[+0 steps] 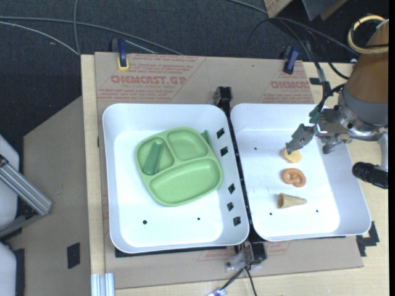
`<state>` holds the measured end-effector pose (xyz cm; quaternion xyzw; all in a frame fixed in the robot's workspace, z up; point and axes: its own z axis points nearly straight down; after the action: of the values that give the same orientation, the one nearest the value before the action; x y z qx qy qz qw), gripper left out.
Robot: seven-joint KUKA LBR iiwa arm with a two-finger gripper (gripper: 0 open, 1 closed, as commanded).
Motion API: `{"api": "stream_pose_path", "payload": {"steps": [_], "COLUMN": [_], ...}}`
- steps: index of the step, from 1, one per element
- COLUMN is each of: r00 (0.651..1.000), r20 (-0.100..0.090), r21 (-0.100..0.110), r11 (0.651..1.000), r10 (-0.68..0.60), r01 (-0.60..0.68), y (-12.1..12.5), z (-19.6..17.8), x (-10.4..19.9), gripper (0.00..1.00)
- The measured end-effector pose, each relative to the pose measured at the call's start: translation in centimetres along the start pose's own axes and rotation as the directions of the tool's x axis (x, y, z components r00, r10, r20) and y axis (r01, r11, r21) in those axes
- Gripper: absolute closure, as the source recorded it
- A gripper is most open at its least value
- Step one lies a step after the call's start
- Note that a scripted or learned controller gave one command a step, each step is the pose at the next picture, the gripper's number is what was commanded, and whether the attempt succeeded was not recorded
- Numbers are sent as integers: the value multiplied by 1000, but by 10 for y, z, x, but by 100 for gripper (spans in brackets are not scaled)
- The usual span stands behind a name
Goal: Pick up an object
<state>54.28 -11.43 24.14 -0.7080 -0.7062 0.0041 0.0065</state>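
1. Progress: the pick-up is not yet done. Nothing is lifted; every object lies on a bin floor. The reach toward a target looks nearly complete, and the closing and lifting are left.

2. Nearest the camera, in the right bin [345,227], lies a small cone [291,200], tan and tapered like a wafer ice-cream cone, on its side with its point toward the right.

3. Just beyond it lies a pretzel [294,177], orange-brown, a rounded twist with small holes and a smooth toy-like surface.

4. Beyond that lies a small yellow piece [294,156], pale, roundish and flat. It is too small to tell what it is, perhaps a toy food slice. It seems the likeliest target.

5. The gripper [295,143] hangs right at the far edge of the yellow piece, reaching in from the right on a grey metal wrist. Its dark fingers slant down to the left. I cannot tell whether they are spread or pressed together, and nothing shows between them.

6. In the left bin [117,171] sits a green tray [182,177], matt plastic with rounded corners and three compartments. A darker green stick [153,157] rests in the far-left compartment.

7. Both bins are shallow, glossy white plastic with rounded corners, touching side by side along a row of black clips. They rest on a brown board [148,73] with red print.
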Motion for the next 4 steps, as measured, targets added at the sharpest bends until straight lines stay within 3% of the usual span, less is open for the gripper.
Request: {"api": "stream_pose_path", "payload": {"steps": [1, 3, 4], "r00": [1000, 1000, 1000], "r20": [2, 1, 0], "r21": [-13, -8, -7], "r11": [1000, 1000, 1000], "r10": [-3, -2, -2], "r01": [3, 2, 2], "y": [2, -2, 0], "z": [-7, 81, 144], "x": [0, 10, 14], "gripper": [0, 0, 0]}}
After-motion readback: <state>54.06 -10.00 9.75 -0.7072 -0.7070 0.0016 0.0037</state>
